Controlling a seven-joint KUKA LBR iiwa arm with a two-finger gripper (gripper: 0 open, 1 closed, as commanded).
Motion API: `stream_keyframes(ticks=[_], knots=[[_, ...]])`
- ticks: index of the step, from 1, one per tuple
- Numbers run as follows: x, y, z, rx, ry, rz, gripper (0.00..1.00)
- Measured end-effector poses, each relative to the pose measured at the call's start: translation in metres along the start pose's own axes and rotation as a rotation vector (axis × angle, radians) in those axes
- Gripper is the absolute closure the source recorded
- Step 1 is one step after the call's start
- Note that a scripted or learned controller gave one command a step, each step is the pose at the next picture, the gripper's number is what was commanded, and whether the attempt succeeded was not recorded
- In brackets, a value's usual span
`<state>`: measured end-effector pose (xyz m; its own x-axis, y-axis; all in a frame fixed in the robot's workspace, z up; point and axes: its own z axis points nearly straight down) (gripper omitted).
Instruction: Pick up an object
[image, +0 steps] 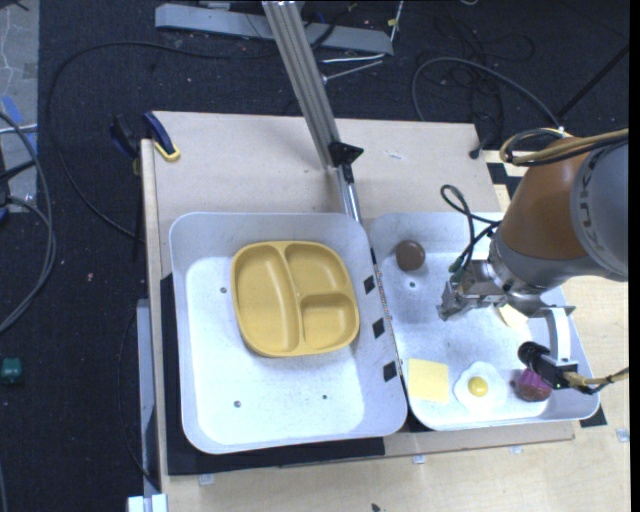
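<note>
Gripper (452, 303) hangs over the right bin (425, 240); I can't tell how it is set. From that bin's brown ball (409, 256), I see cheese (430, 380) and fried egg (478, 385) toward the near rim, purple piece (531, 386) beyond.

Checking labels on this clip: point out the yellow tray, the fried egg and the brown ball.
Yellow tray (296, 298), camera view, centre divider.
Fried egg (478, 385), camera view, yolk.
Brown ball (409, 256), camera view, top.
</note>
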<state>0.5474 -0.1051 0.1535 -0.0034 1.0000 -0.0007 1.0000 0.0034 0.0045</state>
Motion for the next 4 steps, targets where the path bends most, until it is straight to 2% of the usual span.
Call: stream_keyframes(ticks=[1,2,3,4], knots=[[0.0,0.002,-0.051,-0.001,-0.001,0.0,1.0],[0.051,-0.001,-0.047,0.005,0.003,-0.004,1.0],[0.098,-0.015,-0.061,0.005,0.003,-0.005,1.0],[0.145,-0.03,-0.057,0.006,0.002,-0.005,1.0]])
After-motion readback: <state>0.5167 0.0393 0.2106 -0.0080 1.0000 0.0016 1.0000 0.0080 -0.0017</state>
